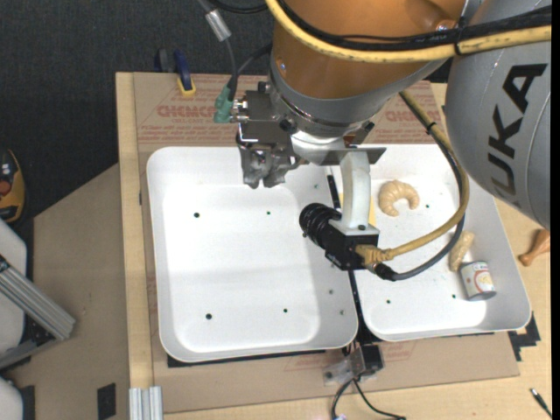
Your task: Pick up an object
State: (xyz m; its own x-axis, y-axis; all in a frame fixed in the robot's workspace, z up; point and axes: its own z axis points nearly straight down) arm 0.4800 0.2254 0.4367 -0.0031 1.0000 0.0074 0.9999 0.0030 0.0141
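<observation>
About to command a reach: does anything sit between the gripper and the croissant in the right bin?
Nothing loose lies between them. The gripper hangs over the left bin near its back edge; the croissant lies in the right bin. Between them shows only the arm's own white bracket and black cable fitting.

You see the arm: a grey shell with dark lettering, just beside a glossy orange band. A yellow-and-black cable loops over that band; below the band sit a grey ring, dark metal wrist block and green connector.
</observation>
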